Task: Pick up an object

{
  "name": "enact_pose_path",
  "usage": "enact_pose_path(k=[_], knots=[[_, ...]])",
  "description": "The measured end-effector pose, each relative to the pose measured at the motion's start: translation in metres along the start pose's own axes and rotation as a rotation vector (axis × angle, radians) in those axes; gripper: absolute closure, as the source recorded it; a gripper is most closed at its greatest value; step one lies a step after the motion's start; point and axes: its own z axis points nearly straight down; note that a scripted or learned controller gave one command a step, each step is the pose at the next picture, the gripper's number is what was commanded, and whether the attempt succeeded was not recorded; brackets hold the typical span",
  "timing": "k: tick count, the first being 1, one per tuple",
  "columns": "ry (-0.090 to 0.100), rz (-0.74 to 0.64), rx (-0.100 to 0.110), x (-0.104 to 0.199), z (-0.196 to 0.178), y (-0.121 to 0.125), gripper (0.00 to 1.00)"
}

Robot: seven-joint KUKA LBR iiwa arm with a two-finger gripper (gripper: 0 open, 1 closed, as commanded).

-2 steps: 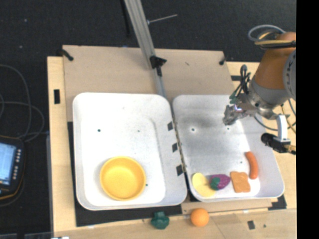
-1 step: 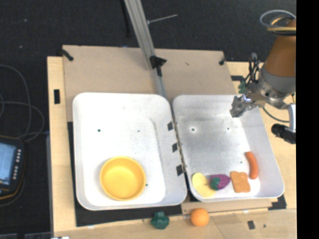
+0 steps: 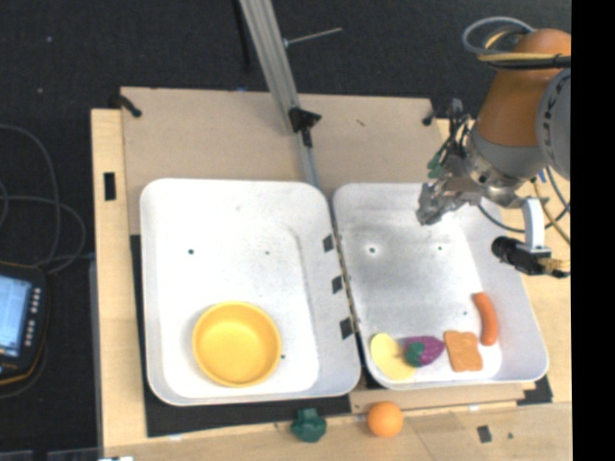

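Leftmost, a yellow bowl (image 3: 236, 343) sits in the left bin (image 3: 231, 209). Along the right bin's (image 3: 404, 257) near edge lie toy foods, a sausage (image 3: 486, 317) among them. Above its far side hangs the gripper (image 3: 430, 209), seemingly carrying nothing; its opening I cannot tell. Crowded pieces could spoil a grasp.

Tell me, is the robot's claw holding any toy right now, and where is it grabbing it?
Nothing. The gripper hangs over the far end of the right bin, with no toy between its fingers.
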Motion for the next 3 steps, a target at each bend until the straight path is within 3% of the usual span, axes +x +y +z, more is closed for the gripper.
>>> enact_pose_path(k=[2, 3], knots=[[0.001, -0.002, -0.002, 0.097, -0.025, 0.022, 1.00], [0.001, -0.001, 0.001, 0.148, -0.016, 0.027, 1.00]])
